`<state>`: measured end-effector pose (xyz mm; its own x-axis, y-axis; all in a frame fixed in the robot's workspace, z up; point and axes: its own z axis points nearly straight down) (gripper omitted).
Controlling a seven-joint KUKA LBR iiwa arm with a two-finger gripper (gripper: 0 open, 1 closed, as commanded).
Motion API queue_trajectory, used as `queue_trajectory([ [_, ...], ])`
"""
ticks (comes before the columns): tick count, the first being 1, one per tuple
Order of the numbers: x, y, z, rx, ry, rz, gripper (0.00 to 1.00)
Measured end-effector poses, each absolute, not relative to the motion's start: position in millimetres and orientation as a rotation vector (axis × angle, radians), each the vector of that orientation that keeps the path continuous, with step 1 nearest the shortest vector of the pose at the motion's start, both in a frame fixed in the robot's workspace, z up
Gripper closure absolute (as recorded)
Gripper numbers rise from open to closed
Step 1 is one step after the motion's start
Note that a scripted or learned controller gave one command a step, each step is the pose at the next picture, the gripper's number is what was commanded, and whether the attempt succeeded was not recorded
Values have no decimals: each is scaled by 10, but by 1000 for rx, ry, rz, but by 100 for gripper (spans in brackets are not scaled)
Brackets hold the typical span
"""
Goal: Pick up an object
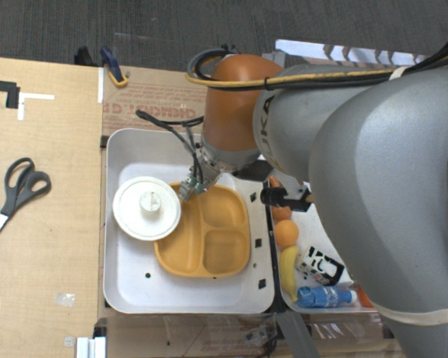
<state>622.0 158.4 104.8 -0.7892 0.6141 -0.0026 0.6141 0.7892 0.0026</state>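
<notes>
Right now, pincer [194, 181] low in the left bin [117, 282], at the divided yellow tray's [204, 238] upper-left rim, white lid [147, 206] just beside to the left. Impossible to tell whether open or closed.

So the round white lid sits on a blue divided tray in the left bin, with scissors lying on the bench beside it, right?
Not quite: the divided tray is yellow-orange, not blue, as the camera view shows. The round white lid does overlap its edge in the left bin, and scissors lie on the bench.
</notes>
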Motion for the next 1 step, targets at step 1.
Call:
queue_trajectory([
  [1, 5888, 1064, 2327, 1176, 2911, -2, 100],
])
